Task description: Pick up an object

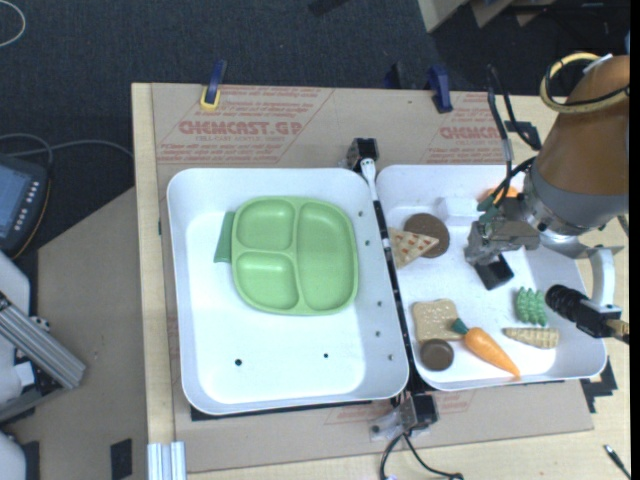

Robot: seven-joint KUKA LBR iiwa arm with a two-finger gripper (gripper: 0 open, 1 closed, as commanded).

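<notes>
A robot gripper (490,260) hangs low over the right bin (440,190), near a toy carrot (486,348) and pizza slice (412,245). Whether its fingers are open or closed cannot be told.

A bench (300,118) topped with brown printed board carries two shallow white bins side by side, their inner rims touching. The left bin (200,348) sits at about nine o'clock on the board, the right bin (455,183) at about three o'clock. A yellow clamp (212,90) grips the board's far edge at eleven o'clock, and a blue clamp (438,88) grips it at one o'clock. A small black fitting (362,152) sits at twelve o'clock, where the bins meet.
</notes>
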